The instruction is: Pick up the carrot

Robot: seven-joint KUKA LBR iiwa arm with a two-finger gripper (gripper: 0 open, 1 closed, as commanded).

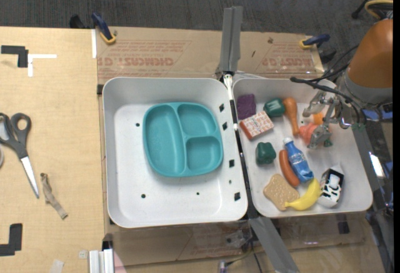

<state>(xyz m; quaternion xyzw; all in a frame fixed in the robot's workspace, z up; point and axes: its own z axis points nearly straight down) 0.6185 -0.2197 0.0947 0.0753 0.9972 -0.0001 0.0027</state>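
two white bins (112, 140) sit side by side on a brown cardboard bench. the carrot (291, 113) lies near the back of the right bin, just beside the green toy (274, 107). the gripper (320, 122) hangs close to the carrot's right, over a pink thing (308, 132) — i cannot tell if its fingers are spread or pressed together.

it could go wrong: the toys are packed tight, so the gripper may grab the pink thing or bump the carrot away.

counting — one carrot, one teal plate (184, 139), one banana (304, 198), one blue bottle (298, 162), one pair of scissors (20, 147).
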